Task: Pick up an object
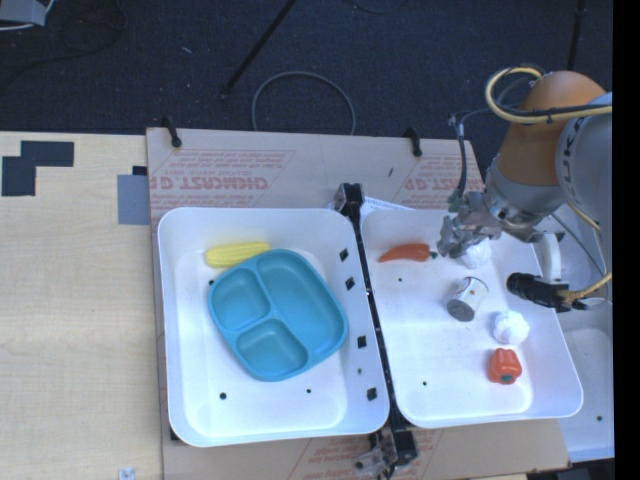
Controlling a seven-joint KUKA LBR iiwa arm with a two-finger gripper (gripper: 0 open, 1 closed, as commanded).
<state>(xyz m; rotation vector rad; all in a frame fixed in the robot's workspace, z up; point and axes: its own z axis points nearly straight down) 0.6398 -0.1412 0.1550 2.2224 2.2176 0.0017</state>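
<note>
I see my hand low over the far side of the right bin, close to its back wall. I cannot tell if it is open or closed, because the arm and the wrist hide that part. I see nothing held in it.

The things I could pick are all lying in the right bin. An orange carrot lies just beside the hand, on its left. A little white thing sits right by the hand too. A small grey cup lies on its side nearer the middle. A white ball and a red pepper are nearer the front.

The left bin has a blue tray and a yellow corn beside it.

I think the job is only at its start. Nothing is lifted yet. The grab and the lift are both left to do.
</note>
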